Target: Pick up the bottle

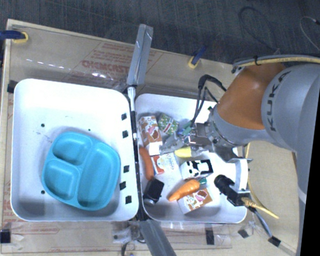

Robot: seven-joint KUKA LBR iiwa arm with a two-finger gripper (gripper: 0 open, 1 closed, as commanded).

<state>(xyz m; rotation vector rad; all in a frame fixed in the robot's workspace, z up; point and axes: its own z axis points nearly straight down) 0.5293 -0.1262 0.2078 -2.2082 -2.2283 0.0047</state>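
Right bin: gripper low amid clutter, wrist covering it; jaw state cannot be told. Bottle not identifiable among crowded packets. Carrot, black-and-white carton visible. Left bin: blue tray.

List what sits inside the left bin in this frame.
Inside the left bin lies one thing: a blue divided tray with three compartments, resting toward the bin's near side. Whatever might be underneath the tray is covered, so that cannot be judged.
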